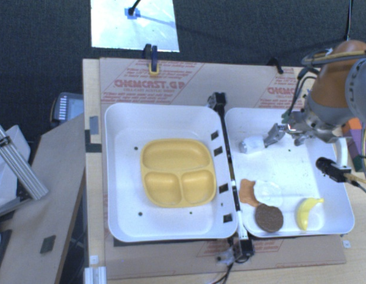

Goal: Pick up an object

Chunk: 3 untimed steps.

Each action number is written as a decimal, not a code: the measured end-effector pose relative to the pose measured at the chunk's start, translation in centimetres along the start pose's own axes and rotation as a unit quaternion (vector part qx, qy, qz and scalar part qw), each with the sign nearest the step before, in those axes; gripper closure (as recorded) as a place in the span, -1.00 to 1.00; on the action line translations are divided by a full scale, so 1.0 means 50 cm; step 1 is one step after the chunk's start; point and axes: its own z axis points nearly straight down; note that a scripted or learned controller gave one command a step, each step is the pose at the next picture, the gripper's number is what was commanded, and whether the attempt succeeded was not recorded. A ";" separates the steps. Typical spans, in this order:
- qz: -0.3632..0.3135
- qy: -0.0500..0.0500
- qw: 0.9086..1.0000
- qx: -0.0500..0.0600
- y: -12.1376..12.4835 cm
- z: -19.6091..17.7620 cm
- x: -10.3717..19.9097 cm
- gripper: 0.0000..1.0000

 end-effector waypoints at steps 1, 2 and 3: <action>0.002 0.000 1.000 0.000 0.000 0.104 0.001 -1.00; 0.001 -0.001 1.000 -0.003 0.003 0.076 0.000 1.00; 0.003 -0.001 1.000 -0.003 0.000 -0.014 -0.010 1.00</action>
